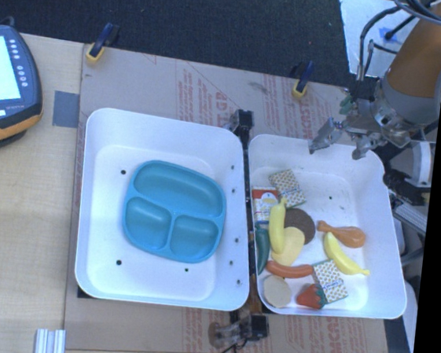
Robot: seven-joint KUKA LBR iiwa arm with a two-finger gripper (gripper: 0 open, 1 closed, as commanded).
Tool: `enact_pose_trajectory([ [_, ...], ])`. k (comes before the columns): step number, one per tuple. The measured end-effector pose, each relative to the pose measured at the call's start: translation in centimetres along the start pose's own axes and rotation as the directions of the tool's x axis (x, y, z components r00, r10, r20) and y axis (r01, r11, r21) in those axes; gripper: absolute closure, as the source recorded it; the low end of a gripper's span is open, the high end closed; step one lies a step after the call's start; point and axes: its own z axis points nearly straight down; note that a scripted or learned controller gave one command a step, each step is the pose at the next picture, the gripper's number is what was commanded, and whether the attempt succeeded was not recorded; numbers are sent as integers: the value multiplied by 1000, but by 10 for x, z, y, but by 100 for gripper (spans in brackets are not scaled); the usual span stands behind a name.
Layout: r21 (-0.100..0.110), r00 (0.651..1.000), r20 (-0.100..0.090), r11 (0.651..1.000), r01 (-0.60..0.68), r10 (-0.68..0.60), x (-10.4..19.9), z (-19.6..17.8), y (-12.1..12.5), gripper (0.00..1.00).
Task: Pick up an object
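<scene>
My gripper (339,146) hangs over the far edge of the right bin (388,230), its two fingers spread open with nothing between them. Below it in that bin lie toy foods: a checkered cracker (287,186), a yellow banana (344,257), a drumstick (344,234), a second yellow banana (277,226), a brown disc (302,221), a red sausage (290,270), a round biscuit (276,290), a strawberry (310,296) and another checkered piece (330,281). All of them sit well in front of the gripper.
The left bin (95,197) holds a blue divided plate (175,211). A tablet-like device (1,83) lies at the bench's far left. Black clamps (243,122) join the bins at their far and near edges (239,328). Yellow-blue clips (99,46) pin the board.
</scene>
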Motion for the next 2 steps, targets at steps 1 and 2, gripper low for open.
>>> enact_pose_trajectory([
  [1,-4,1000,0,1000,-1,1,17,131,-53,0],
  [2,-5,1000,3,1000,0,0,11,136,-110,0],
])
